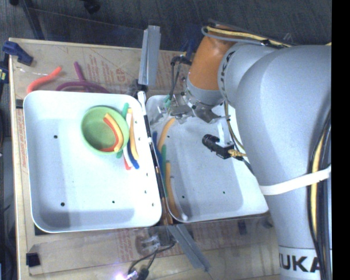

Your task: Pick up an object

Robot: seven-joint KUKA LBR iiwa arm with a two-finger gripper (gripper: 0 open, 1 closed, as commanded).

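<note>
The gripper (176,111), whose grasp state cannot be told, sits over the right bin's (221,191) far-left corner, seemingly above thin sticks (165,156) running lengthwise along the left wall.

A bowl (103,130) sits in the left bin (64,185), sticks (130,147) apparently touching its right rim.

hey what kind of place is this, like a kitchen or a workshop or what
Most likely a robotics lab bench set up for grasping trials, not a kitchen. A grey KUKA arm reaches over two shallow white bins on a plywood bench, and a green bowl with colourful strips lies in the left bin.
</note>
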